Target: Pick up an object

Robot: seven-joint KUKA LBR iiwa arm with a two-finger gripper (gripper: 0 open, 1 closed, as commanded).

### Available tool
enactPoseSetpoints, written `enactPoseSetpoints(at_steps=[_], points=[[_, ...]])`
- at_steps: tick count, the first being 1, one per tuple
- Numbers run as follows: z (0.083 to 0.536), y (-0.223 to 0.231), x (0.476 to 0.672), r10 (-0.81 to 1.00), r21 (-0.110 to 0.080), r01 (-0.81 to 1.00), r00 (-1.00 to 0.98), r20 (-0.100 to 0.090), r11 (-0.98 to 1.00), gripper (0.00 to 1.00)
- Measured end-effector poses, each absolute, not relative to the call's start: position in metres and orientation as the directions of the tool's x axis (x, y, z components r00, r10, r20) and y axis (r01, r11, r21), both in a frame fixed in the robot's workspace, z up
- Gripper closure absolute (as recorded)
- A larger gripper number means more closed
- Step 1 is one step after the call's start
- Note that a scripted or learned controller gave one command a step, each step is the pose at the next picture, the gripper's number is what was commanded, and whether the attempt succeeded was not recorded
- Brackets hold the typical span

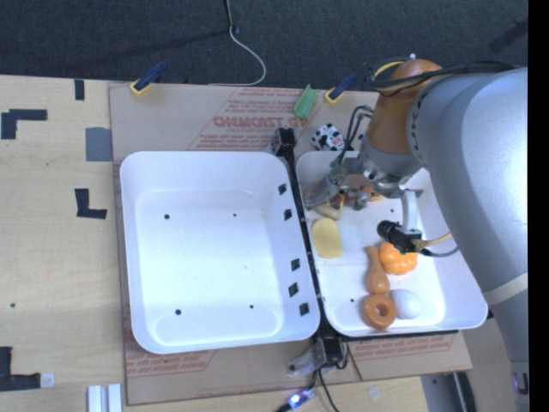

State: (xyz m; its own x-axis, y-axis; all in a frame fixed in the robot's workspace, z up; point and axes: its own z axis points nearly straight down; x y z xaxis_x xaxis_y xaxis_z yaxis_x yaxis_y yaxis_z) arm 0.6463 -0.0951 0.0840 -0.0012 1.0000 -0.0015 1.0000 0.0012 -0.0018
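The right bin (446,312) holds several small objects. A pale yellow piece (327,239) lies near its left wall. An orange fruit-like toy (398,259) sits beside a tan gourd shape (377,275), with a brown donut (378,311) and a white egg (407,303) at the front. A black-and-white spotted ball (325,136) rests at the far rim. My gripper (341,187) reaches down into the far left part of this bin, right over small brown items (330,201). The arm's bulk hides the bin's right side.
The left bin (137,230) sits alongside, split from the right one by a black-clipped divider (296,230). A green clamp (304,101) and blue-yellow clamps (147,77) hold the cardboard sheet at the back. A thin cable (244,45) hangs over the far edge.
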Motion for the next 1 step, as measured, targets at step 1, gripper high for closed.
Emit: enactPoseSetpoints(at_steps=[1], points=[[0.0840, -0.0951, 0.6463, 1.000, -0.002, 1.000, -0.001, -0.001, 0.001, 0.00]])
